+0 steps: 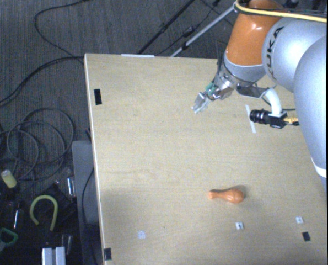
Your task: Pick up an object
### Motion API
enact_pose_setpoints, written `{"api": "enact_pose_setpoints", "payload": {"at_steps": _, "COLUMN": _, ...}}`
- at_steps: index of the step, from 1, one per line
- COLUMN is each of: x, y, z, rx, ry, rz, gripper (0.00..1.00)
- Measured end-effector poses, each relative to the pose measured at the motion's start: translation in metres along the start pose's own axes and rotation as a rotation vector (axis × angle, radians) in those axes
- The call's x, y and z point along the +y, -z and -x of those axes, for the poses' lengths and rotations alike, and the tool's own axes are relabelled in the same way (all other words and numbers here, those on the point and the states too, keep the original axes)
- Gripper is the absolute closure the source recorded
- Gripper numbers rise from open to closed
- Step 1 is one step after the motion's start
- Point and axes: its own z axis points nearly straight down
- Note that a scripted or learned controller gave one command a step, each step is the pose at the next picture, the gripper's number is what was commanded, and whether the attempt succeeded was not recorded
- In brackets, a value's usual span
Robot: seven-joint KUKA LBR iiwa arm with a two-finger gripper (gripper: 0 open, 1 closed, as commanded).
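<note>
A small orange, gourd-shaped object [228,195] lies on its side on the tan bench top [152,148], toward the near right. My gripper [201,103] hangs over the far middle of the bench, well beyond the orange object and a little to its left. It points down and to the left from the orange-banded wrist [251,37]. Nothing shows in the gripper.
Small black and white markers [239,225] dot the bench near its front right, and a black tag [97,96] sits by the left edge. Cables, a green hook [42,208] and tools lie on the carpet to the left. A black fitting [268,117] juts from the wrist.
</note>
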Motion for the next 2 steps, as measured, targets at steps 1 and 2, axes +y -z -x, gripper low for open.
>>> {"api": "enact_pose_setpoints", "payload": {"at_steps": 1, "x": -0.009, "y": 0.0, "z": 0.016, "rx": -0.002, "ry": -0.233, "rz": -0.001, "gripper": 1.0}}
{"api": "enact_pose_setpoints", "payload": {"at_steps": 2, "x": -0.091, "y": 0.041, "z": 0.046, "rx": -0.004, "ry": -0.192, "rz": -0.003, "gripper": 1.0}}
